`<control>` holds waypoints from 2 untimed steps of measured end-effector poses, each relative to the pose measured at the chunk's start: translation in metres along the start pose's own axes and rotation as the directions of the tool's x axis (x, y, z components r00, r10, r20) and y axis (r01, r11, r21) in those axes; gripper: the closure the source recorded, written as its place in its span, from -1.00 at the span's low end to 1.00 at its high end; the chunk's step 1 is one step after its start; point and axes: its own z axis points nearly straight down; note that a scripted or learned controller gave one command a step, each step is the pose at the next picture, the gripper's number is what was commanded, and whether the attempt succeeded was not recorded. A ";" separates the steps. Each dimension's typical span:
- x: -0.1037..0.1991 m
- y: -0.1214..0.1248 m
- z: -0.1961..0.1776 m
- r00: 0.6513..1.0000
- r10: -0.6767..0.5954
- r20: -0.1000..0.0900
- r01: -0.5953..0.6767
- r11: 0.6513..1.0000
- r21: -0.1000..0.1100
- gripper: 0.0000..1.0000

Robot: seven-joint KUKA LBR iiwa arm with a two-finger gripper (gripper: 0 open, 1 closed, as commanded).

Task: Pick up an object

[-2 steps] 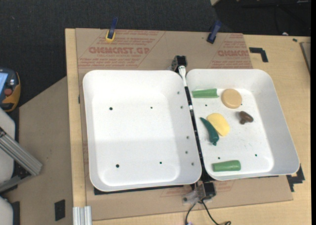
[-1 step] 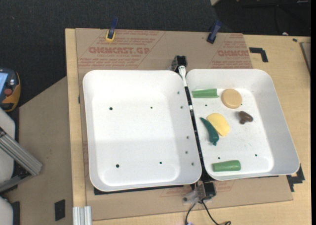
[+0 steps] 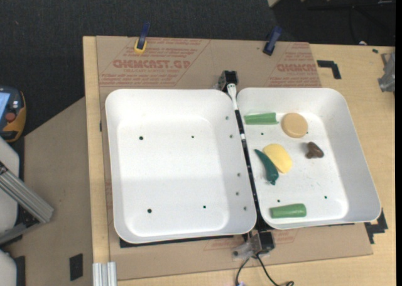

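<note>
**Cut off and hard to read**

You can see the yellow piece (image 3: 278, 156) only partly, since the dark teal strip (image 3: 267, 166) overlaps its left side. The small brown lump (image 3: 314, 149) is too small to identify. A grey object (image 3: 388, 77) is clipped by the right edge.

Both bins, the left bin (image 3: 169, 165) and the right bin (image 3: 333, 184), are plain white with little dark dots. In the right one: two green sticks (image 3: 260, 117) (image 3: 287, 210), a tan disc (image 3: 294, 124), a small brown lump (image 3: 314, 149), a yellow piece (image 3: 278, 157) and a dark teal strip (image 3: 267, 166). The board (image 3: 100, 90) underneath is brown cardboard (with reddish lettering), with blue clips (image 3: 143, 38) (image 3: 272, 41) on it.
</note>
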 end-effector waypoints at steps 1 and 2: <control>0.054 -0.020 0.087 1.000 0.000 0.000 0.000 1.000 0.001 1.00; 0.137 -0.061 0.125 1.000 -0.003 0.000 0.003 1.000 -0.001 1.00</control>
